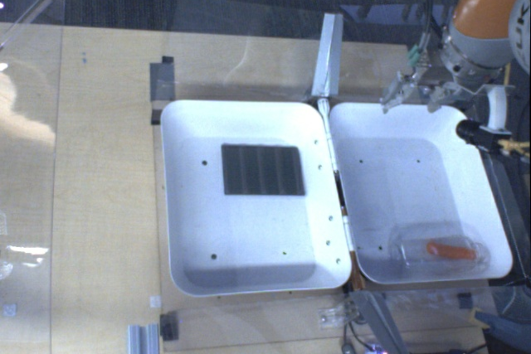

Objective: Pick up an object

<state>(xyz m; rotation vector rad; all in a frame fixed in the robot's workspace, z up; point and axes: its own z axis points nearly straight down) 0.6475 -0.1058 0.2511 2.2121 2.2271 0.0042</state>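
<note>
Orange object inside clear casing, right bin; end effector spread, holding nothing.

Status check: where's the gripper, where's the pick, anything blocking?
Gripper above right bin's far edge, nothing between fingers. Clear tube with orange inside, near corner. Path clear.

The hand hovers over the right bin, orange object in its near corner.
</note>
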